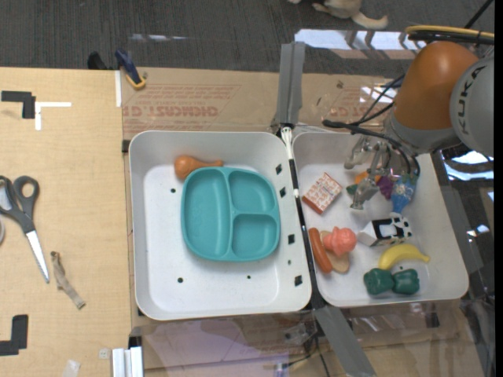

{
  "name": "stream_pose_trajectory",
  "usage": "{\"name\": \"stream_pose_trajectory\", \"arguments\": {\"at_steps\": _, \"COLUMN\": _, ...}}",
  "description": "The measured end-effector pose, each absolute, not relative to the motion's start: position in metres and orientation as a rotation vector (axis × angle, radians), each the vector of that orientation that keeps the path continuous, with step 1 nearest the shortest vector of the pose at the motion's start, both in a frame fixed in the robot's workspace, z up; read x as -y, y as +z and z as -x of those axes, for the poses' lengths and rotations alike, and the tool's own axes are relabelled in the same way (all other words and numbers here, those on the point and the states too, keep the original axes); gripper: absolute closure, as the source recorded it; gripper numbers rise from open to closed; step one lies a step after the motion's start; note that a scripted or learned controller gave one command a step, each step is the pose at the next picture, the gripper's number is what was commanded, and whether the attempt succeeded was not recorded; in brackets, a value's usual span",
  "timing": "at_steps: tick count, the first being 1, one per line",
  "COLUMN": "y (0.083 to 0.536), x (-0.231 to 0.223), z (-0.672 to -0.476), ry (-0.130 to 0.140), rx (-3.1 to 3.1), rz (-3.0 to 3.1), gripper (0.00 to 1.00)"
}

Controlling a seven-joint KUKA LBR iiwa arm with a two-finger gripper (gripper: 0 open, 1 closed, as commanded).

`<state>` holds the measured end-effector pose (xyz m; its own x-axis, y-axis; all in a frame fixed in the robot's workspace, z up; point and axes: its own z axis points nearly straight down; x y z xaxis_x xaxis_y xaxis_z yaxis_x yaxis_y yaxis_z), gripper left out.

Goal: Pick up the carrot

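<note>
Green toy vegetable (391, 283) lies at the near edge of the right bin (448, 234), well below the gripper (363, 188) and toward the camera. Just above it lies a yellow banana (404, 254), and above that a small black-and-white toy (389, 230), which sits near the gripper on its camera side.

Left of these, a pink toy (339, 239) rests on a tan slice (339, 262), touching a red sausage (318, 250) that runs along the bin's left wall. A red-and-white box (322, 192) lies just left of the gripper.

The carrot (360, 177) appears as a small orange piece right at the gripper, mostly hidden by the metal. Whether the gripper is spread or closed on it cannot be told. A purple piece (385, 185) and a blue piece (402, 195) crowd in just to the gripper's right, touching or nearly so.

The left bin (149, 234), well left of the gripper, holds a teal divided plate (232, 213) with bare compartments. An orange drumstick (192, 164) lies at the plate's far corner.

Outside the bins, scissors (23, 218) and a short grey strip (67, 281) lie on the wooden bench (63, 163) at far left. A blue clip (130, 69) sits by the cardboard (196, 104) behind the bins.
</note>
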<state>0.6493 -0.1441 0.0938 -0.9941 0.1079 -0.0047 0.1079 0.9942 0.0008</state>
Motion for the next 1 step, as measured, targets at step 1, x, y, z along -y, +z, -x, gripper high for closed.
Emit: {"name": "stream_pose_trajectory", "arguments": {"at_steps": 1, "y": 0.1049, "x": 0.144, "z": -0.651, "ry": -0.002, "rx": -3.126, "rz": -0.165, "gripper": 1.0}}
